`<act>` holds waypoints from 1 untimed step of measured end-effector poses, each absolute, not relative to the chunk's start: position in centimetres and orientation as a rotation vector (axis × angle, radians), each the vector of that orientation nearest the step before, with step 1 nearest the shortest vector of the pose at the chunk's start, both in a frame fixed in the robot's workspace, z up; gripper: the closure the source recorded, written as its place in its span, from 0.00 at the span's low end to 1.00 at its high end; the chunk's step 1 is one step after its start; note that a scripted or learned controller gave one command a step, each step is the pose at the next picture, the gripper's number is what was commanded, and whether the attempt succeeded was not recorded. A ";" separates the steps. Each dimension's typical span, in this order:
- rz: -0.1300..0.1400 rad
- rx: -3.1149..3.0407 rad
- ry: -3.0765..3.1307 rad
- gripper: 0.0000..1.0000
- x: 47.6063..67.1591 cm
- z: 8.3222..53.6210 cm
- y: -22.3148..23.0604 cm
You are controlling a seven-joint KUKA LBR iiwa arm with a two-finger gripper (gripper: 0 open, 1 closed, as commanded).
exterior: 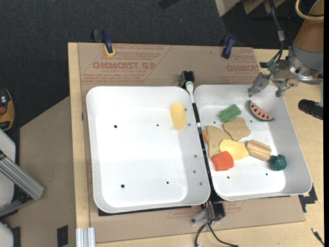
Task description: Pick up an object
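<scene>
My gripper (268,88) hangs over the far right part of the right bin (293,138), open, with nothing between its fingers. Just below it lies a watermelon slice (260,111). Further toward the bin's middle sit a green piece (229,112), a tan cracker-like piece (237,129), an orange wedge (213,136), a yellow piece (235,148), a red block (222,161), a bread roll (258,150) and a dark green lump (278,162). A pale yellow piece (178,116) lies in the left bin (113,189) near its right wall.
The two white bins rest side by side on a cardboard sheet (154,60) clamped at the back by blue clamps (107,41). A black clip (187,78) sits at the far end of the seam between the bins. The arm's orange band (311,35) rises at the right.
</scene>
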State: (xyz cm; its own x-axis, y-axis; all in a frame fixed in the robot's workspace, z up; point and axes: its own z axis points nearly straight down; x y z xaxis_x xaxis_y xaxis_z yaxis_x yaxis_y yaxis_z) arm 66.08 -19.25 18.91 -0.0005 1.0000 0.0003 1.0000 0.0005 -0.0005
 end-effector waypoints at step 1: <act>-0.009 -2.217 -2.232 0.00 66.9 22.4 -12.9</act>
State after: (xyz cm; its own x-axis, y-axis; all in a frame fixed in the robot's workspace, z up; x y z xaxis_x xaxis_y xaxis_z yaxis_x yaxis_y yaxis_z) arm 66.85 -12.85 22.44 -0.0069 1.0000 0.0009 1.0000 0.0069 0.0071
